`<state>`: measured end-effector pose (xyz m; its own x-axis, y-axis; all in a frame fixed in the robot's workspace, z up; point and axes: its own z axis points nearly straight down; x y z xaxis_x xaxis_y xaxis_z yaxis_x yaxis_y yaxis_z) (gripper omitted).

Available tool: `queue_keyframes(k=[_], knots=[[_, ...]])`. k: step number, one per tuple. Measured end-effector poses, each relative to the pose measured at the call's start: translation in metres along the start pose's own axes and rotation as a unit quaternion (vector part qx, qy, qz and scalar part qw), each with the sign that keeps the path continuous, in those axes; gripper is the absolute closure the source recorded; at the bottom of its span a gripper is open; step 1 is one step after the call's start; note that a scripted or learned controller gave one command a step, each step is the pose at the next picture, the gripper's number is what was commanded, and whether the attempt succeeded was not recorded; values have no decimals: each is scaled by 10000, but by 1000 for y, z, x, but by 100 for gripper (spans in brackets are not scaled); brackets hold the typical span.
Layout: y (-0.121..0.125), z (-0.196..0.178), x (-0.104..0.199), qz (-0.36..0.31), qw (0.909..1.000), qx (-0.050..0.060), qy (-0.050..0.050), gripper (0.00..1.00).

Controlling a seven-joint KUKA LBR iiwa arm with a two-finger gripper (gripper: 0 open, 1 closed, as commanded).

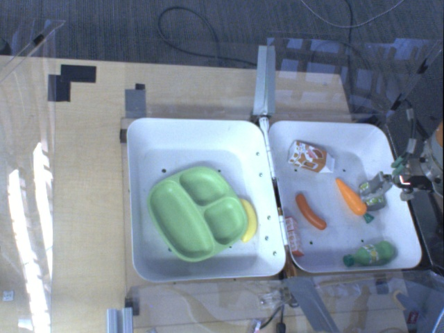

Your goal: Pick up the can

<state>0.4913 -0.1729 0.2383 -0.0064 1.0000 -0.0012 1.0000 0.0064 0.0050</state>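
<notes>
I see the gripper (374, 191) at the right bin's (347, 132) right side beside the carrot (351, 196), its opening unclear, while what may be the can (292, 233) lies untouched.

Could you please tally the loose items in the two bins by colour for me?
Green: 2, plate and bottle
Orange: 2, carrot and sausage
Yellow: 1, banana
Red and white: 2, carton and can
Total: 7

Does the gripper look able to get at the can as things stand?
Doubtful: the can lies against the right bin's left wall, far across from the gripper, with the sausage close beside it.
</notes>
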Motion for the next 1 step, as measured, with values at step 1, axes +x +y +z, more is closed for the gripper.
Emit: queue_keyframes(k=[1], knots=[[59, 122, -14, -217, 9997, -146, -31, 0]])
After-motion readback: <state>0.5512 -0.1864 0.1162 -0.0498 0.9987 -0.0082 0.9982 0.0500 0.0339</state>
